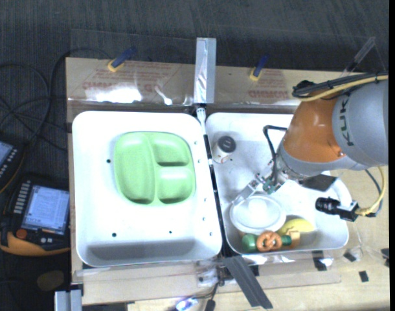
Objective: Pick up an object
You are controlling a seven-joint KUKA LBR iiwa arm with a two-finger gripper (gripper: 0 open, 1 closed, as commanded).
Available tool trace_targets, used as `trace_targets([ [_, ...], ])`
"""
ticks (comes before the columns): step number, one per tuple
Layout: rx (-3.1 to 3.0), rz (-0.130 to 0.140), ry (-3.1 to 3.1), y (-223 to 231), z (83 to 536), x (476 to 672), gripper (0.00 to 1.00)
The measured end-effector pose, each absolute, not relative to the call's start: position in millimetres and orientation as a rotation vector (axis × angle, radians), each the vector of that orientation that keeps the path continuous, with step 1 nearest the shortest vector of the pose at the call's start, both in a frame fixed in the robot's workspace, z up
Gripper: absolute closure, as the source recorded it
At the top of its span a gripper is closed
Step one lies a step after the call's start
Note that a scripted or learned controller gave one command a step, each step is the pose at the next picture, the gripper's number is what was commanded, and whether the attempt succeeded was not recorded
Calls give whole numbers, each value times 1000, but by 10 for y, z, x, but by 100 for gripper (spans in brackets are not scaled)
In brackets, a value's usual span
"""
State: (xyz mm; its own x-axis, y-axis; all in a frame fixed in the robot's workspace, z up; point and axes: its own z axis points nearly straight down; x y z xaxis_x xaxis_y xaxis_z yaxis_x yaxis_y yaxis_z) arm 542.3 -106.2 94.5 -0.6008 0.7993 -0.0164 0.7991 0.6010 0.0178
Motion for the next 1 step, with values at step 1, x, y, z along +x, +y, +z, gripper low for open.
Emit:
trace_targets([
  [1,800,2,3037,-1152,1534,5735,0],
])
